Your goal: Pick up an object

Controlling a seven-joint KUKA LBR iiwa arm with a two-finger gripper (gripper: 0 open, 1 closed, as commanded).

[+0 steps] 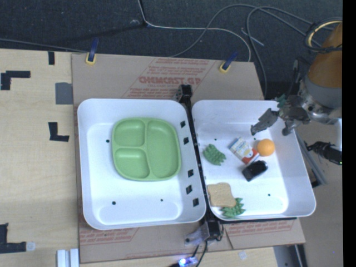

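Hovering at about three o'clock of the view, the tool is seen above the upper right part of the right bin, with its two dark fingers spread apart and nothing between them. The step in hand is judged to be the approach: no object has been gripped yet, and none is lifted off the bin floor.

Several candidates are laid out in the right bin. Nearest the tool, at roughly six o'clock from it, an orange ball is found, small, round and smooth, touching or just beside a small white packet with red and green print. Just below these a black block lies tilted. Further toward seven o'clock, a green leafy toy rests near the divider, and a tan slice of toast lies by the bottom wall with a second green sprig against it. In the left bin a green divided plate is set, well apart from the tool.

The next move is judged to call for a descent over one chosen object, the ball or packet being closest, with the fingers kept wide until they straddle it. The ball could roll away under a glancing touch, and its crowding by the packet and block leaves little room for a finger.
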